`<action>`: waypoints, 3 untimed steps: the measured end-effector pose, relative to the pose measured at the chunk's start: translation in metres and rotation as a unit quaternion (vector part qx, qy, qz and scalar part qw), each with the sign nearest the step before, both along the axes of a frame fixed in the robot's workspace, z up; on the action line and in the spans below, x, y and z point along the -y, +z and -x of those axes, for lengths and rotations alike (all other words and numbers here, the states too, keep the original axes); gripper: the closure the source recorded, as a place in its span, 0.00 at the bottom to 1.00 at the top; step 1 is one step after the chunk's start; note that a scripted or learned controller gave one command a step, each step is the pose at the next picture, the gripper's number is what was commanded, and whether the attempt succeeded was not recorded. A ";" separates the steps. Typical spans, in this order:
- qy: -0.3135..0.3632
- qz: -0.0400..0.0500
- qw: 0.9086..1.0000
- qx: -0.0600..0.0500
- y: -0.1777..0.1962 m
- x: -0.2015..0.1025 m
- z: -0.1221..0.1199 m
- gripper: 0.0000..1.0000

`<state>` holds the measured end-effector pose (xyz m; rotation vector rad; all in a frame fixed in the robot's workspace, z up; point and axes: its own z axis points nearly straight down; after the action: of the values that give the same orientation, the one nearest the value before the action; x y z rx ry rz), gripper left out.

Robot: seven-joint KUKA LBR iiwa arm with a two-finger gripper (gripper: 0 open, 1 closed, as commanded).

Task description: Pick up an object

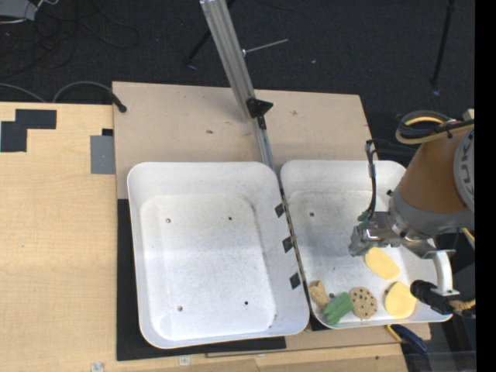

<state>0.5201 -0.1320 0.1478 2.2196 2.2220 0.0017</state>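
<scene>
Down front, a green piece [338,308] and a cookie [362,302] sit; the gripper [367,240], state unclear, hangs beside a yellow slice [382,263], probably light, slick, best pinched edgewise.

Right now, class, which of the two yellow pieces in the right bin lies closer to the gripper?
The upper yellow piece, just below the gripper. The other yellow piece lies farther down, beside the brown cookie.

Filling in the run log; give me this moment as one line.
arm over right bin | gripper beside yellow piece | nothing visibly held
</scene>
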 end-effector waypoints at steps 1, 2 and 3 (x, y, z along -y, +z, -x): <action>0.000 0.000 1.000 0.001 0.062 -0.004 0.000 1.00; 0.000 0.000 1.000 -0.001 0.075 -0.003 0.000 1.00; 0.001 -0.001 1.000 -0.003 0.071 -0.046 0.006 1.00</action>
<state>0.5145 -0.0859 0.2188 2.2216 2.2279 -0.0023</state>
